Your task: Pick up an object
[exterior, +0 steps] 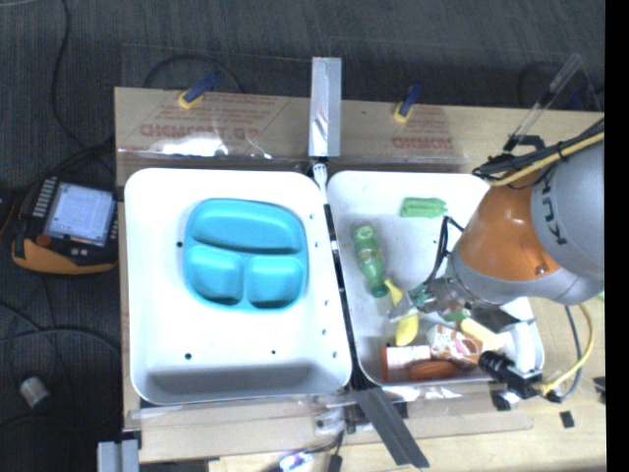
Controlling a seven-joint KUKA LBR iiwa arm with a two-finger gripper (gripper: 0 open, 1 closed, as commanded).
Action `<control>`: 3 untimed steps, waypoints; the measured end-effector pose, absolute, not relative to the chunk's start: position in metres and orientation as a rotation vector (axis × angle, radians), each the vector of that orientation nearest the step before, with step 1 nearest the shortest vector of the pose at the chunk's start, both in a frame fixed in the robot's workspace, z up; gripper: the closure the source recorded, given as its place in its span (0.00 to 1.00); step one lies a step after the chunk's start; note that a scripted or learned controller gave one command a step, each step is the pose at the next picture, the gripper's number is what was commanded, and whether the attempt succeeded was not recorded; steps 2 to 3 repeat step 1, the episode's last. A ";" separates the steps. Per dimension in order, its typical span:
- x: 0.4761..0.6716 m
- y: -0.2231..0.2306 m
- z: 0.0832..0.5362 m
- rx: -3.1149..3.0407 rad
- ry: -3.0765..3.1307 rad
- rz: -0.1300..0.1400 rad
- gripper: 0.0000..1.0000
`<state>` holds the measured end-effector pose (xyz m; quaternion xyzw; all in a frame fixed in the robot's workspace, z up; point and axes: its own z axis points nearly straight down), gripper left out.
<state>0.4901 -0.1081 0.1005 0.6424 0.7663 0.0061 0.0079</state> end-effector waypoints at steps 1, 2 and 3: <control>0.511 -0.088 0.226 2.117 2.322 -0.007 1.00; 0.511 -0.088 0.226 2.117 2.322 -0.007 1.00; 0.511 -0.088 0.226 2.117 2.322 -0.007 1.00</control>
